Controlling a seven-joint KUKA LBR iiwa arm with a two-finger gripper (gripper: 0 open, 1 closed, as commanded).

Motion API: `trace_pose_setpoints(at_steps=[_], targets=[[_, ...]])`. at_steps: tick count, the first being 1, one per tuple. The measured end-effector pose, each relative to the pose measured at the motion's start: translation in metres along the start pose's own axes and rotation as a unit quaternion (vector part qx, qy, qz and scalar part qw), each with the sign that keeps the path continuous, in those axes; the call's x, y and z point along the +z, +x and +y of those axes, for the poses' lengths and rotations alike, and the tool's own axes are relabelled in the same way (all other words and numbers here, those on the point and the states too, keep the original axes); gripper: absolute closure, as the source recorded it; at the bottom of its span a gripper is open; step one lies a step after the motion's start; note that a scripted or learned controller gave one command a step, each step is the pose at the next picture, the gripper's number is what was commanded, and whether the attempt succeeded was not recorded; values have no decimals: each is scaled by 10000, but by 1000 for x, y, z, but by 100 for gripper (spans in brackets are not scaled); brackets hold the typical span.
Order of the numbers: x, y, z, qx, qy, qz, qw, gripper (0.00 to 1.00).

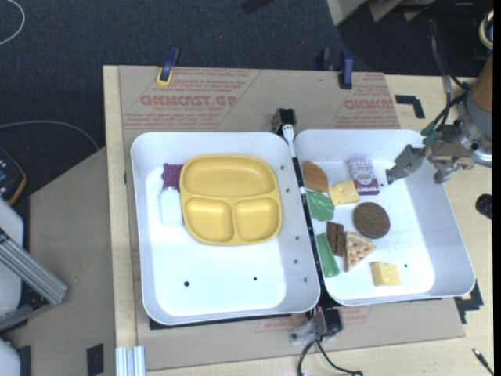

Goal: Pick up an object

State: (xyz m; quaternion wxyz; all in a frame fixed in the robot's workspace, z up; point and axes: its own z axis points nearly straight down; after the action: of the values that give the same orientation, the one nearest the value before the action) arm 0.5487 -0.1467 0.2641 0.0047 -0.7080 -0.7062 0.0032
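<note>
The right bin [438, 233] holds several toy foods: a brown bread piece [315, 176], a yellow cheese cube [343, 192], a small red-and-white packet [362, 174], a round brown cookie [371, 219], a dark chocolate bar [337, 238], a pizza slice [357, 250], another cheese wedge [384, 273] and green pieces [319, 207]. My gripper [423, 165] hangs over the bin's upper right part, to the right of the packet, open with nothing between its fingers.
The left bin [156, 280] carries a yellow divided plate [231, 197], with a purple item [171, 175] and a white bottle [170, 207] at its left. Clamps [165, 68] hold the cardboard base at the back. Cables run near the arm at the right.
</note>
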Motion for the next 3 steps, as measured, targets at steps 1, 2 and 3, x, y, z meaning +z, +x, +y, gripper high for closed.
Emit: trace_pose_setpoints(at_steps=[1,2,3], targets=[[-6,0,2,-12,-57,-10,10000,0],[56,5,-3,-12,-19,1,10000,0],[103,10,4,-15,-24,1,10000,0]])
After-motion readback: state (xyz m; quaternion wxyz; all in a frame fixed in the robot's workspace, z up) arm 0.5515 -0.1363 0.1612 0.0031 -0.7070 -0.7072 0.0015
